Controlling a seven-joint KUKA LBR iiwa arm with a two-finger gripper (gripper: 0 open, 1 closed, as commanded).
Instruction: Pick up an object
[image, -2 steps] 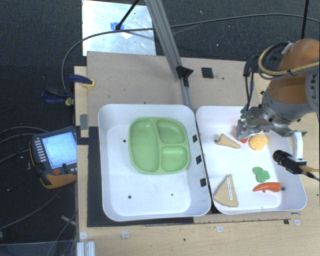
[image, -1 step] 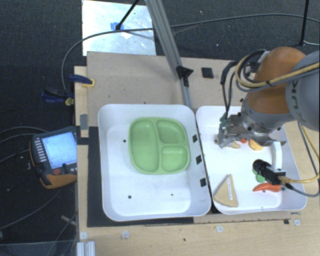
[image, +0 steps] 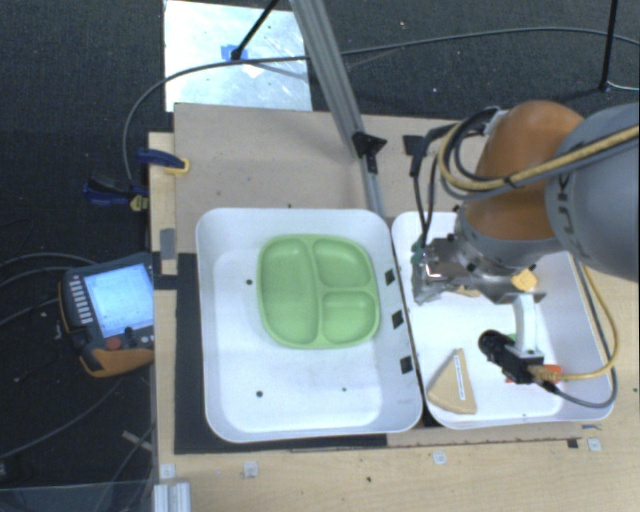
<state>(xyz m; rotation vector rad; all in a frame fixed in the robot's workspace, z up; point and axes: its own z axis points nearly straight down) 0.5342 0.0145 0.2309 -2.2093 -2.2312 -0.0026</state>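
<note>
Two white bins sit side by side on the table (image: 250, 140). In the right bin (image: 590, 395), a tan wedge (image: 455, 383) lies flat near the front wall, its narrow tip pointing away from that wall. The gripper (image: 432, 272) hangs above the wedge; I cannot tell its state. A green divided plate (image: 318, 291) rests in the left bin (image: 225, 390).

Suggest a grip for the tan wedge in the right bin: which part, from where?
Judging from above: the tan wedge lies flat in the right bin, tip up-view and wide end against the near wall. Come straight down and pinch across its two long slanted sides at mid-length, where open floor flanks both. Avoid the wide end.
</note>
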